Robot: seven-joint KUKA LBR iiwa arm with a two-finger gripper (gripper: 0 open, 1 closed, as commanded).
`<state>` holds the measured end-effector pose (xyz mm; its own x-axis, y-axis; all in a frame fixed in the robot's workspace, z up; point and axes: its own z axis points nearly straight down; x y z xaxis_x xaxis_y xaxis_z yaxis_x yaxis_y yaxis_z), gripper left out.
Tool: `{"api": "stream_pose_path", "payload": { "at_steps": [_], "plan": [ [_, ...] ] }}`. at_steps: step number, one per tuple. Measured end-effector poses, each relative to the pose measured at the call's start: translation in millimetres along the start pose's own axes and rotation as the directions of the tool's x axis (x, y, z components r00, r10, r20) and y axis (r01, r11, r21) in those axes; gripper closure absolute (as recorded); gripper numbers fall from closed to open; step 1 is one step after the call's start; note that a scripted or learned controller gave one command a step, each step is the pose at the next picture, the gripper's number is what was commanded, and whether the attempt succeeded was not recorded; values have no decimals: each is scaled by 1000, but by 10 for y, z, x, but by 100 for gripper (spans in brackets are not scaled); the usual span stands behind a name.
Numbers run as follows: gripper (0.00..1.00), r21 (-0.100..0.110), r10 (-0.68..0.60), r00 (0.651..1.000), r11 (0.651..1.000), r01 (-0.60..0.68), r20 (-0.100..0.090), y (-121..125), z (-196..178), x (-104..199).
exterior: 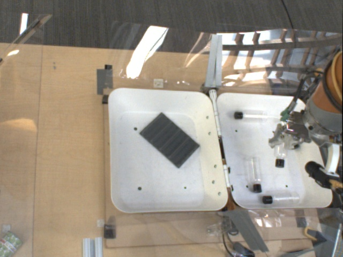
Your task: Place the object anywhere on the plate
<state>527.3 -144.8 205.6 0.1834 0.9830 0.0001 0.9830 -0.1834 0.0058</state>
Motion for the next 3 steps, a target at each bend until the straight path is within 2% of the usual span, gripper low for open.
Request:
{"api": "stream_pose_path", "payload": {
  "at_steps": [1,2,3],
  "plan": [
    [100,3,-116,993,993,116,-1,79,706,355],
    [100,2,-102,995,995,102,-2,-581,202,992],
    [0,2,-101,995,995,101,-2,-581,203,988]
  ]
}}
